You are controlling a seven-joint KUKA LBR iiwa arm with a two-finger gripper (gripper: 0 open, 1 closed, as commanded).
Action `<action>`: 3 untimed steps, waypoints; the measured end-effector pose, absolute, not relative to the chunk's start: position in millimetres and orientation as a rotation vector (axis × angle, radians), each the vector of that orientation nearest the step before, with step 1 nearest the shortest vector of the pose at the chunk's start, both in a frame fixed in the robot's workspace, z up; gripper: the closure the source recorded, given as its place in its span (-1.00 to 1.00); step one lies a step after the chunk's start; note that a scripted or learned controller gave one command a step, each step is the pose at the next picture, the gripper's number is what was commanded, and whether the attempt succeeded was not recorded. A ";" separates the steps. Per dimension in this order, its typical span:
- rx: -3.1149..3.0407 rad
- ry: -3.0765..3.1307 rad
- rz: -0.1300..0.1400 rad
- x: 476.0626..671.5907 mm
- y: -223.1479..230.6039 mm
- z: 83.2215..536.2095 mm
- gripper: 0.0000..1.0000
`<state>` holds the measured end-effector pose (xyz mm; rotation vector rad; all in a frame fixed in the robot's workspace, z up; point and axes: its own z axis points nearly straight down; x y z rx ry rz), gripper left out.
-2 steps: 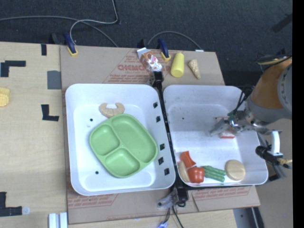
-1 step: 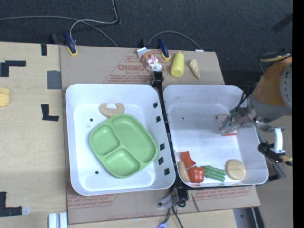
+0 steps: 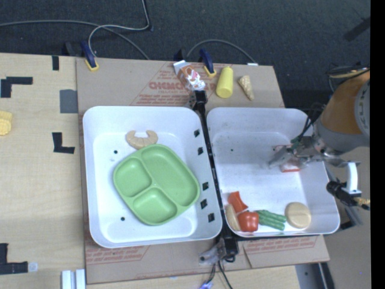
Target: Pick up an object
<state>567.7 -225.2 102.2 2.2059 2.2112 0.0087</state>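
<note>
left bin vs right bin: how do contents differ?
The left bin holds a green divided plate and a tan curved piece above it; the right bin holds small items along its near edge: red pieces, a green piece, a tan round piece. The gripper is over the right bin, not the left. Both bins are shallow and white.

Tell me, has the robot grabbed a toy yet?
Not yet, as far as I can see. The gripper is low inside the right bin, nothing visibly between its fingers. The red pepper, green vegetable and bun lie along the near edge. Grabbing and lifting remain.
</note>
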 end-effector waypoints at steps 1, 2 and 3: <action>2.217 2.219 0.003 600.2 -224.2 89.7 -1.00; 2.207 2.212 0.009 603.2 -225.2 102.8 1.00; 2.206 2.212 0.010 603.5 -224.8 103.0 -1.00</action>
